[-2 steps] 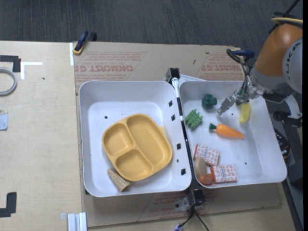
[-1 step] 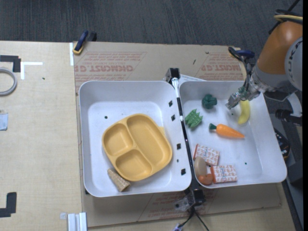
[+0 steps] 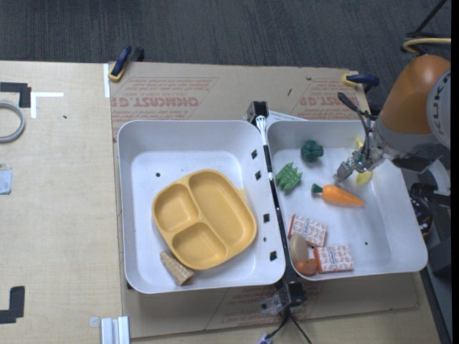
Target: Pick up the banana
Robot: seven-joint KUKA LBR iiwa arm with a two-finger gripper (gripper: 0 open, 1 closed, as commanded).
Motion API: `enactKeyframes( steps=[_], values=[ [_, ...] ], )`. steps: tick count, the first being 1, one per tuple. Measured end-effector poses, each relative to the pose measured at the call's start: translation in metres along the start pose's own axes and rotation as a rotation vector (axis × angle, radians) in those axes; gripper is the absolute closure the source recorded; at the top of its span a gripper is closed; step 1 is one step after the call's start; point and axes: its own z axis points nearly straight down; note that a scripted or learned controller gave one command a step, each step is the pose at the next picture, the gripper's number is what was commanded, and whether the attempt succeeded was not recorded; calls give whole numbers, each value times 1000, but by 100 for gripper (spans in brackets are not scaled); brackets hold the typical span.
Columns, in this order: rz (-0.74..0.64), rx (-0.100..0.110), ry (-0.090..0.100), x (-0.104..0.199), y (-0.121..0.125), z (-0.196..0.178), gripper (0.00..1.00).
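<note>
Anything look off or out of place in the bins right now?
Nothing looks spilled or damaged. The yellow tray sits askew in the left bin, with a bread piece beside it. The banana is mostly hidden behind the gripper in the right bin.

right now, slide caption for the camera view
Gripper low over the banana in the right bin, beside a carrot.

Both white bins smooth glossy plastic; yellow divided plate matt plastic; bench top pale wood w/ brown cardboard sheet, matt; carrot shiny plastic.
</note>
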Motion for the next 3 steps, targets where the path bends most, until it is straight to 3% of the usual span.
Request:
enactKeyframes(
  steps=[1, 2, 3],
  values=[
    [-118, -2, -3, -60, 20, -26, 100],
    [-130, 0, 0, 38, 32, -88, 100],
    [-336, -1, 0, 8, 9, -42, 100]
  ],
)
